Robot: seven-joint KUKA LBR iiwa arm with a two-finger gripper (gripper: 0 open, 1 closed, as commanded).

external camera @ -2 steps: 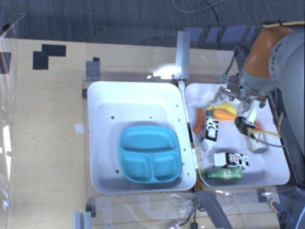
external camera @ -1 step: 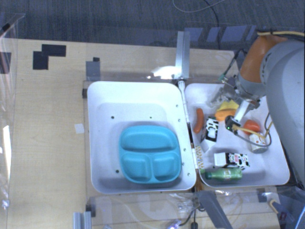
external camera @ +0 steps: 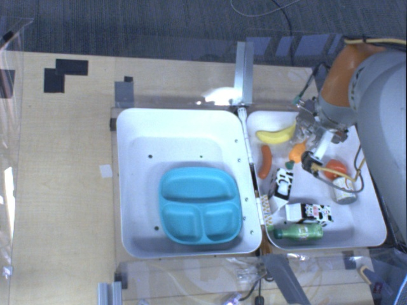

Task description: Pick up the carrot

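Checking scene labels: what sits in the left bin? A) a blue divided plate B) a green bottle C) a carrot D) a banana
A: the blue divided plate lies in the left bin, while the banana and green bottle lie in the right bin.

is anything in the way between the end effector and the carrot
Nothing visible. The end effector sits right at the carrot in the right bin. The banana lies just behind the carrot and a sausage to its left, both off to the side.
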